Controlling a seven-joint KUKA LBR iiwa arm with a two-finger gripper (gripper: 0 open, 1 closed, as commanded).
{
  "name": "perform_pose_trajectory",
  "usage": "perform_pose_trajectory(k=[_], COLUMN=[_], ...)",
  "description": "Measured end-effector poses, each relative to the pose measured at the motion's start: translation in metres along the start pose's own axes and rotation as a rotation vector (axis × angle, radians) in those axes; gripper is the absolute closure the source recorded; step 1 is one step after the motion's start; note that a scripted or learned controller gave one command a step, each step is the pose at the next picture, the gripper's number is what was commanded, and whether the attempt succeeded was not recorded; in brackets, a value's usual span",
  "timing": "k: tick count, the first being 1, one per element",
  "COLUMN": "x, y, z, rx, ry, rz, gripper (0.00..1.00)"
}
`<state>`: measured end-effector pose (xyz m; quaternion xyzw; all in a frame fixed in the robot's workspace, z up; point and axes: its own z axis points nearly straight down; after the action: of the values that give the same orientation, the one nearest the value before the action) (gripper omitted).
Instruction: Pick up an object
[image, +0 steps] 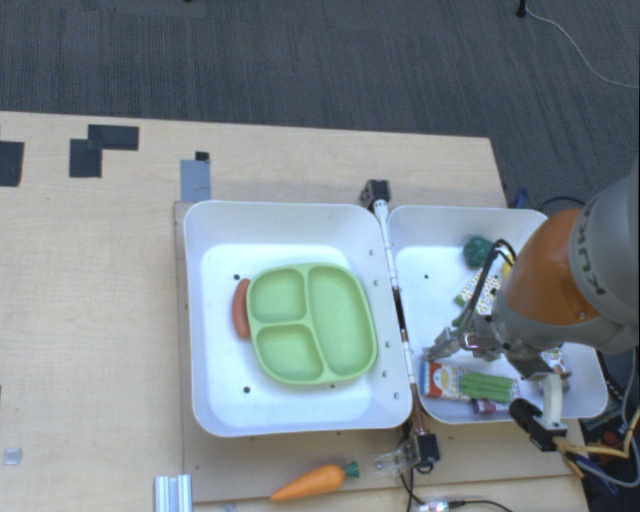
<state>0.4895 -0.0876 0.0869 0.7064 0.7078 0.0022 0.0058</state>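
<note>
A pale wooden bench (90, 300) stands on dark grey carpet (300, 60), with black tape patches (100, 148) at its far left and two shallow white bins side by side. The left bin (215, 390) holds a green three-compartment tray (310, 322) with a red sausage (241, 308) lying against its left edge. An orange carrot (312, 482) with a green top lies on the bench in front of that bin. The grey arm (570, 275), with its orange band, reaches in from the right over the right bin (420, 235). Its gripper (462, 340) hangs low over the clutter; whether its jaws are spread or closed cannot be made out. Just beneath lies a flat packet (470, 385), white and red with green pieces pictured, near the bin's front wall. A dark green ball (478, 250) sits toward the back of that bin.
</note>
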Motion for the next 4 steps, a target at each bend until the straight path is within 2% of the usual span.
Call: perform_pose_trajectory(k=[3,4], x=[0.001,0.001], y=[0.000,0.002], z=[0.000,-0.011], rx=[0.000,-0.005], ry=[0.002,0.002], rz=[-0.001,-0.004], gripper=[0.00,1.00])
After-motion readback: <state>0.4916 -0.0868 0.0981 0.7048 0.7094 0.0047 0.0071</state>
